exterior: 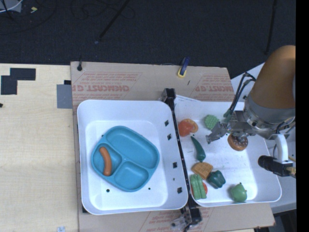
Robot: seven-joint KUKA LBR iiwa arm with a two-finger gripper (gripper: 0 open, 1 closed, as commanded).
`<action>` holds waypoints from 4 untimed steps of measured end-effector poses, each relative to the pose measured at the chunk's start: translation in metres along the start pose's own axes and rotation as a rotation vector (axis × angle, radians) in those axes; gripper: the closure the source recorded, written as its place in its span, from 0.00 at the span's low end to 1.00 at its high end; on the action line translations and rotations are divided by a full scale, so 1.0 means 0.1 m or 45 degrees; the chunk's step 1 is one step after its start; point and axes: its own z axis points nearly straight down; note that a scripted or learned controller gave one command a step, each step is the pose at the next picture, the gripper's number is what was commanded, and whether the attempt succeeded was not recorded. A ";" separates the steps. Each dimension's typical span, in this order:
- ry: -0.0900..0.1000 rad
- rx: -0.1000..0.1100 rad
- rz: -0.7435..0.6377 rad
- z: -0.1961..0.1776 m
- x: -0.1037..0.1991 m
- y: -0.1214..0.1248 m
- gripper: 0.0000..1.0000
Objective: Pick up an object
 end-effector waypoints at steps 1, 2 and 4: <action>-0.002 -0.015 -0.002 -0.06 0.00 0.02 0.00; -0.001 -0.009 -0.002 0.58 0.02 0.05 0.00; 0.001 -0.019 -0.003 1.45 0.10 0.11 0.00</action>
